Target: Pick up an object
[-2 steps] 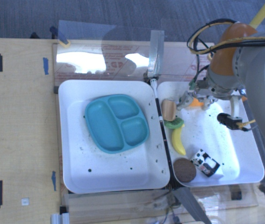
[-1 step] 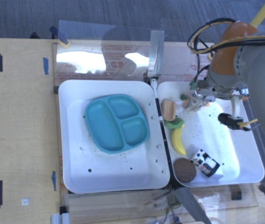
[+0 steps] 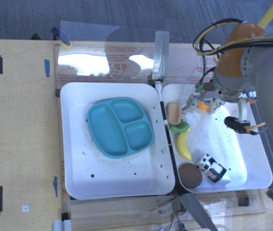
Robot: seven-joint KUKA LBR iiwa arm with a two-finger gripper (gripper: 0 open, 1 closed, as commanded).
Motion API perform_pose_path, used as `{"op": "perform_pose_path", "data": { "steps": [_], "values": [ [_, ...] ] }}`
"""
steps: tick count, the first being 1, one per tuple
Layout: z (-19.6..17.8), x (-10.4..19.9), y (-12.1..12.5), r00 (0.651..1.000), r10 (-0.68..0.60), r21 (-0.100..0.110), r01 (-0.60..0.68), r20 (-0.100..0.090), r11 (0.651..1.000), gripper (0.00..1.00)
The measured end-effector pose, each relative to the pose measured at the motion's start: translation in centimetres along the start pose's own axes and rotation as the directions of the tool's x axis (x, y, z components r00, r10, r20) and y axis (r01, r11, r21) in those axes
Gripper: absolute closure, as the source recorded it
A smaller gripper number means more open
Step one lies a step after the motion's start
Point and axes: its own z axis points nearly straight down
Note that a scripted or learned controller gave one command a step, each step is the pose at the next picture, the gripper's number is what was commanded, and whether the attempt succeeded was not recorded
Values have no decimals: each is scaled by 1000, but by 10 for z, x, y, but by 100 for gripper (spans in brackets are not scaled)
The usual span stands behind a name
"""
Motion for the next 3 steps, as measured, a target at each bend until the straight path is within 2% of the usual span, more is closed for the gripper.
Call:
{"op": "perform_pose_path", "data": {
  "steps": [1, 2, 3],
  "values": [
    [6, -39, 0, 990, -137, 5, 138, -20, 990, 0],
    [2, -92, -16, 988, -153, -40, 152, -11, 988, 0],
    [2, -92, -14, 978, -208, -37, 207, -8, 978, 0]
  ]
}}
